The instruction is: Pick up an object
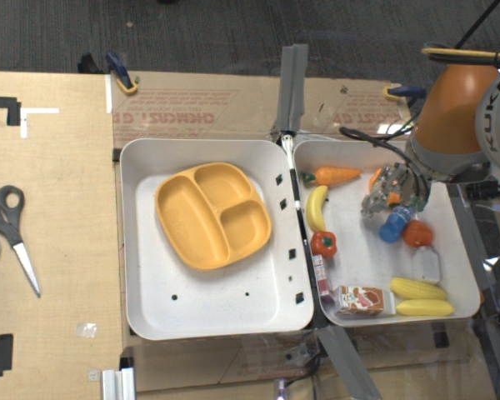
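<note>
My gripper (pixel 389 195) hangs low over the back right part of the right bin (pixel 462 233), under the arm's orange band. Directly below it lie a blue object (pixel 392 227) and a red-orange ball (pixel 417 235). An orange carrot (pixel 334 174) sits at the bin's back, to the gripper's left. A small banana (pixel 316 207) and a red tomato (pixel 323 242) lie along the left wall. A carton (pixel 362 300), a corn cob (pixel 417 287) and a yellow banana (pixel 423 307) line the front. A pale block (pixel 427 265) rests near the ball.
The left bin (pixel 142 248) holds a yellow divided plate (pixel 212 215). A divider wall (pixel 296 223) separates the two bins. Scissors (pixel 12 232) lie on the bench at far left, outside the bins.
</note>
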Available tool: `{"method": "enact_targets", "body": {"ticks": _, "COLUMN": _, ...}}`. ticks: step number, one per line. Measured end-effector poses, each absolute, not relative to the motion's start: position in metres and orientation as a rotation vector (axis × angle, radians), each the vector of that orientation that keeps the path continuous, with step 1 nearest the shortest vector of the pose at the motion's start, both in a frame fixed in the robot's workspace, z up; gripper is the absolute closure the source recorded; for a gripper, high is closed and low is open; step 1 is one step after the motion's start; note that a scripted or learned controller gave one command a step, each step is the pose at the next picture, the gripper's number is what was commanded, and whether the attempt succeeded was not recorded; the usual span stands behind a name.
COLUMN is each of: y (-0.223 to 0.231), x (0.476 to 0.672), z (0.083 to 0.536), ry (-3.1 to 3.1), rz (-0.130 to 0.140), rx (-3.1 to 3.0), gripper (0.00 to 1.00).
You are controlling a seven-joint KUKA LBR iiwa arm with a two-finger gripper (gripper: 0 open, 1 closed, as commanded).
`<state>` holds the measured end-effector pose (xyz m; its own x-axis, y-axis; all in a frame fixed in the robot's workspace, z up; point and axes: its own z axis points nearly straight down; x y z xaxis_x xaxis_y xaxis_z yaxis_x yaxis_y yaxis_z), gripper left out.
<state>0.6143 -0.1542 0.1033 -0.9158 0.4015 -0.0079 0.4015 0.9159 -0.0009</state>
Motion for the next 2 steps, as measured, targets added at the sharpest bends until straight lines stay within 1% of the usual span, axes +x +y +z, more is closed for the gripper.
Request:
{"method": "enact_targets", "body": {"ticks": 1, "y": -0.12, "x": 0.605, "z": 0.235, "ry": 3.088, "rz": -0.001, "rx": 0.555, "gripper": 1.0}}
{"method": "enact_targets", "body": {"ticks": 2, "y": -0.121, "x": 0.532, "z": 0.093, "ry": 3.069, "rz": 0.0, "rx": 0.666, "gripper": 1.0}}
